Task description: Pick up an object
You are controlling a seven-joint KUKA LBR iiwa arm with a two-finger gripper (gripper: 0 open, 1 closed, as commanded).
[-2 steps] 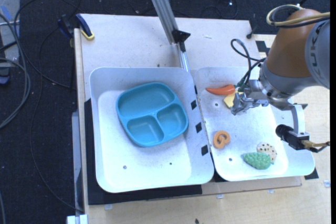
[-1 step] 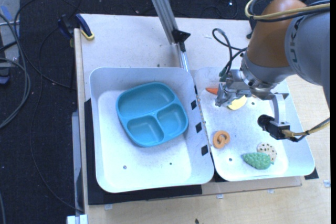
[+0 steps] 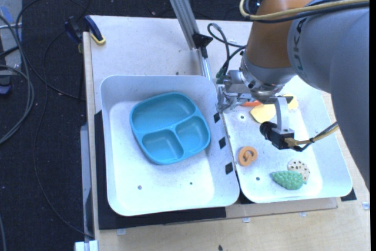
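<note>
Blue tray [image 3: 170,127]: one, left bin [image 3: 120,188]. Right bin [image 3: 330,176]: one pretzel [image 3: 247,155], one cookie [image 3: 299,167]. Claw [image 3: 225,104] state unclear.

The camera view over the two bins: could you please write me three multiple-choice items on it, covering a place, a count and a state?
1. Where does the blue plate lie?
A. in the left bin
B. in the right bin
C. on the bench outside the bins

2. How many compartments has it?
A. two
B. three
C. five

3. How does it lie?
A. upside down
B. standing on its edge
C. flat, hollow side up

Key:
1 A: the white bin's walls surround it on the view's left.
2 B: one long well and two smaller ones show.
3 C: the floors of the wells face the camera.
</note>
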